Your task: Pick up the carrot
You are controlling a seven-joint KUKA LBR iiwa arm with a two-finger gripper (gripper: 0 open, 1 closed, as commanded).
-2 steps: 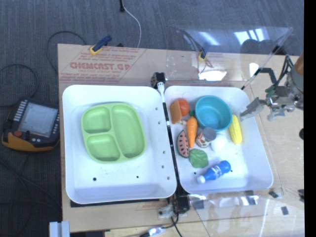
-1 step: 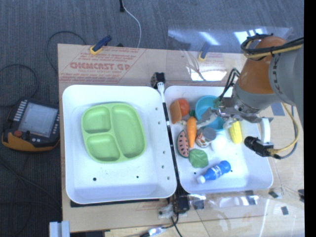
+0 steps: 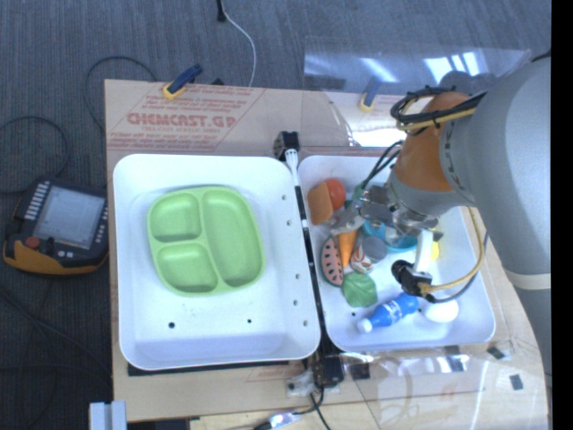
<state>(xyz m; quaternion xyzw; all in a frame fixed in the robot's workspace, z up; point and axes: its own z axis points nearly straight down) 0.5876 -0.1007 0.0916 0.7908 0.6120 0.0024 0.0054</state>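
Camera view: arm (image 3: pixel 501 150) lowered over carrot (image 3: pixel 345 248)

Dark grey carpet (image 3: pixel 376 12) surrounds the bench, crossed by black cables (image 3: pixel 235 25).

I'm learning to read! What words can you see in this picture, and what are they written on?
"CHEMCAST GP": red print, blurry, on the brown board behind the left bin. A smaller red line under it is too blurred to read.
Screen of the handheld controller: too small to read.
Blue bottle in the right bin: no label can be read.
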